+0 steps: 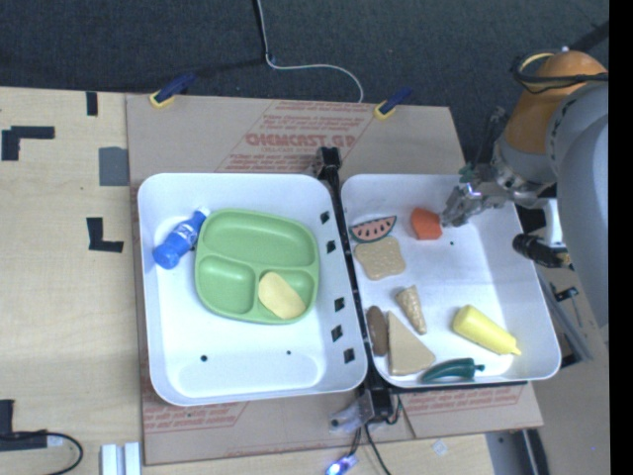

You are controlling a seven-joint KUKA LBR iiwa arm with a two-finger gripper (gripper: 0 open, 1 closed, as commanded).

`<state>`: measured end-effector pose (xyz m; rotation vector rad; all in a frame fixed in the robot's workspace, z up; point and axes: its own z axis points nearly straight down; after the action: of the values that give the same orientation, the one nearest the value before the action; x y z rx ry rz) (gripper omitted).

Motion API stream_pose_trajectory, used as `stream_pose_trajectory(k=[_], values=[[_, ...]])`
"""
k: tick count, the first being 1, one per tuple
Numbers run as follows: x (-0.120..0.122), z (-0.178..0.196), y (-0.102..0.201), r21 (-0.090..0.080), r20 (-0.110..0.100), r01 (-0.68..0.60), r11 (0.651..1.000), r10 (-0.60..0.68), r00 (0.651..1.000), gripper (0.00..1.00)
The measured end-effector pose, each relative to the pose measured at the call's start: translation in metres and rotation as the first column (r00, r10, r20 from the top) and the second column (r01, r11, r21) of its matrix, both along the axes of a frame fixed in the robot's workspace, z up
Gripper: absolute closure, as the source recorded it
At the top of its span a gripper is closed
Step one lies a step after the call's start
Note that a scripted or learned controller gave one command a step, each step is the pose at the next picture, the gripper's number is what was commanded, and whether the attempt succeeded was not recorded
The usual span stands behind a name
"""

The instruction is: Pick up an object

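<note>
My gripper (457, 209) hangs over the back of the right bin (522, 295), just right of a small orange piece (426, 224). Nothing shows between its fingers. The same bin holds a watermelon slice (374, 229), a tan bread square (380, 258), a small cone (412, 308), a yellow wedge (485, 330), a tan triangle (404, 347), a brown stick (377, 330) and a green pepper (450, 370). In the left bin (163, 344) sits a green divided plate (256, 265) with a yellow piece (281, 295) in it, and a blue bottle (177, 240) lies beside it.
The grey arm with its orange band (554, 97) comes in from the upper right, above the right bin's far corner. Both bins rest on a cardboard sheet (287, 137). A white cable (297, 62) runs across the dark cloth behind.
</note>
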<state>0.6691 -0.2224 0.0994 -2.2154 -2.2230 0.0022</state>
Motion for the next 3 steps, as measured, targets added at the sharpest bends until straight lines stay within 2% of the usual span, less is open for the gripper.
stream_pose_trajectory(k=[1, 2, 3], values=[[0.001, 0.194, -0.002, -0.006, 0.012, 0.001, 1.000, -0.001, 1.000, 1.00], [0.001, 0.368, 0.015, -0.007, 0.015, -0.001, 1.000, 0.001, 1.000, 1.00], [-0.052, 0.266, 0.084, 0.004, -0.015, -0.002, 1.000, 0.002, 1.000, 1.00]])
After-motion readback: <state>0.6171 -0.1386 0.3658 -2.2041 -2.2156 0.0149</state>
